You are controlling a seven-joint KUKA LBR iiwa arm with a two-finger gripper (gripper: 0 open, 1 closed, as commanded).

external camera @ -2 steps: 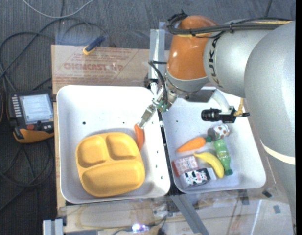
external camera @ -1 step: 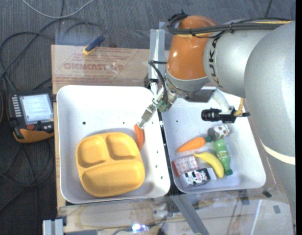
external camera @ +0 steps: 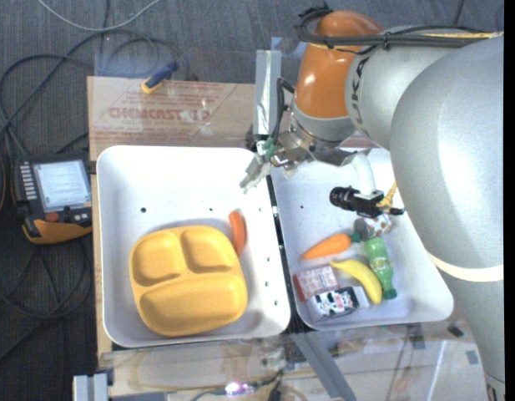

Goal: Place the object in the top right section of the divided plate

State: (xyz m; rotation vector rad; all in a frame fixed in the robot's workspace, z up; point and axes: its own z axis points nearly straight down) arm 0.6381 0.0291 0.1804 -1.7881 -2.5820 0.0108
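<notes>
A yellow divided plate lies flat in the left white bin, toward the bin's near side. It has rounded corners and three sections: two smaller ones along its far edge and one large one along its near edge. Just beside the plate's far right corner lies a small orange carrot-shaped object, elongated, resting on the bin floor outside the plate, close to the bin's right wall. Whether it touches the plate's rim cannot be told.
</notes>
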